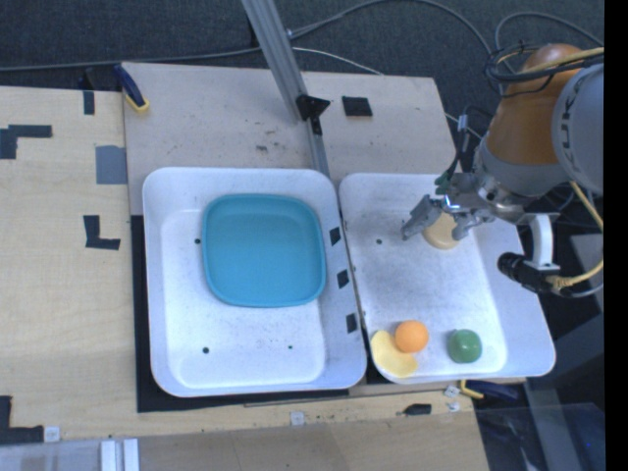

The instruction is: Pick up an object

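- The left bin (pixel 162 263) bears a blue plate (pixel 263 249), lying flat toward its far side; it is broad and shallow with no edge standing proud, so it looks a poor candidate for a two-finger grasp
- The right bin (pixel 432 283) has a bare speckled floor through its middle, and three small things sit along its near edge: a yellow piece (pixel 388 359) in the near-left corner, an orange ball (pixel 411 337) touching it and partly upon it, and a green ball (pixel 464 345) just to the right, apart from the other two
- Above the far-right part of that bin hangs the gripper (pixel 444 219), its fingers spread wide and pointing left and downward; the arm comes in from the right, hence the slanted wrist
- A pale tan object (pixel 444 234) lies right at the fingertips, partly hidden by them; whether it sits between the fingers or just under them cannot be told, so no hold can be claimed
- Judged from this pose, the tan object is the likely target, being nearest the spread fingers, with the near-edge things well apart
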Available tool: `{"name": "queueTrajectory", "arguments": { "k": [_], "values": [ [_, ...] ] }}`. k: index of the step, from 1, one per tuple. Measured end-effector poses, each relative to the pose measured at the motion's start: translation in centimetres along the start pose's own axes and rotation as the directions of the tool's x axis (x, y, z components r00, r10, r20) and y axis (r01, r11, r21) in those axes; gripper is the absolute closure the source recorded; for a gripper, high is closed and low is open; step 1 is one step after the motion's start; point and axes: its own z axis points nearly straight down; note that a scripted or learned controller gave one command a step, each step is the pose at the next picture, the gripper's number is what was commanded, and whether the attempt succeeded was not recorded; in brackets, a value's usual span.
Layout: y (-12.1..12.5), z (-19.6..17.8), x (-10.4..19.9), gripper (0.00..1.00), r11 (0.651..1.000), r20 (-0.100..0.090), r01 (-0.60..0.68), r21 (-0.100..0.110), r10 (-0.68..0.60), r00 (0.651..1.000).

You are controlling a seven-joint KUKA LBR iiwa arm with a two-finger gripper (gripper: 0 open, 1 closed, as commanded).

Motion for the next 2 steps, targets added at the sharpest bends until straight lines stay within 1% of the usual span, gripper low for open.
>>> {"name": "queueTrajectory", "arguments": {
  "k": [1, 2],
  "values": [
    [-0.2, 6.3, 0.3, 0.0, 1.0, 0.0, 0.0, 0.002, 0.0, 1.0],
    [0.0, 5.0, 0.4, 1.0, 1.0, 0.0, 0.001, -0.003, -0.001, 1.0]
  ]
}}
